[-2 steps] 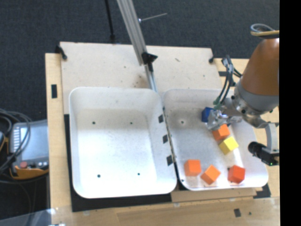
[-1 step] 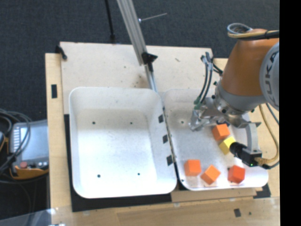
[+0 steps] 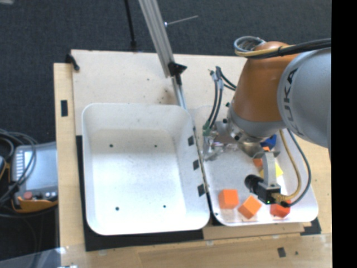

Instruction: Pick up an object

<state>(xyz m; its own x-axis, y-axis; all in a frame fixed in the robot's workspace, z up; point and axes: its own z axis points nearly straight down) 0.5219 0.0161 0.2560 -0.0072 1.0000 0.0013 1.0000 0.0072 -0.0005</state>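
The grey arm's two-finger gripper (image 3: 215,144) hangs at the right white bin (image 3: 301,214)'s upper-left corner; whether it is clamped, I cannot tell. Two orange foam cubes (image 3: 228,199) sit near that bin's front wall, seemingly untouched. The wooden bench (image 3: 111,77) stands on dark carpet (image 3: 56,15).

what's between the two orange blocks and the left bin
In the camera view, only bare floor of the right bin and the two bins' adjoining rims lie between the orange blocks and the left bin.

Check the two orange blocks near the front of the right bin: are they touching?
Apart. The camera view shows a thin strip of white bin floor between the left orange block and the right orange block.
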